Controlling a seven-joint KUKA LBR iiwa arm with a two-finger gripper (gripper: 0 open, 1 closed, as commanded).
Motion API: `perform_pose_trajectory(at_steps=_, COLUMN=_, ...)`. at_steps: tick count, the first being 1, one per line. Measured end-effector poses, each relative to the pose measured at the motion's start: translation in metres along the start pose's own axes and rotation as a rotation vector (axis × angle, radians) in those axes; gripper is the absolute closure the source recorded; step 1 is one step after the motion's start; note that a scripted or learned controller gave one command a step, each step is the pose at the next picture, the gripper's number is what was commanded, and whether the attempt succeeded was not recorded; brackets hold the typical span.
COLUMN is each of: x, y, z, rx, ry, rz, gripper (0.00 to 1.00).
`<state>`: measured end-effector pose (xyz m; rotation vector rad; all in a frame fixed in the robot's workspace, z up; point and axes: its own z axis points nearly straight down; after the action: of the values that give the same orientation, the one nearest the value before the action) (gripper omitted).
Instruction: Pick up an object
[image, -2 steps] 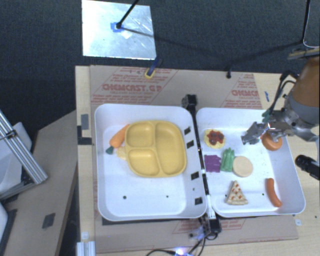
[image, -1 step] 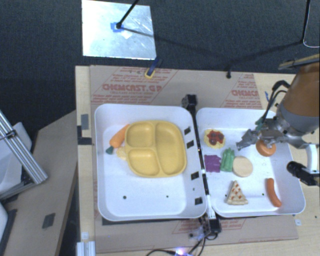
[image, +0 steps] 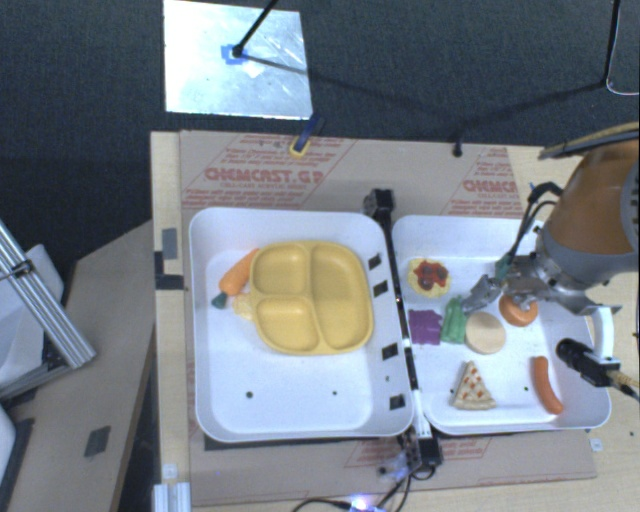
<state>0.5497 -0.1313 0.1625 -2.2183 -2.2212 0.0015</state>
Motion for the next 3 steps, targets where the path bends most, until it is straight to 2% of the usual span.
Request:
perform_pose_trajectory(at_steps=1, x=-0.004, y=-0.005, z=0.044, rx=0.001, ry=0.000, rz=0.001, gripper=0.00)
perform_pose_trajectory(at_steps=2, x=-0.008, y=0.001, z=0.070, rx=-0.021, ry=-0.010, rz=0.002, gripper=0.00)
perform_pose_trajectory(at_steps=3, x=-0.010, y=0.006, z=0.054, rx=-0.040, ry=-0.016, rz=0.002, gripper=1.00)
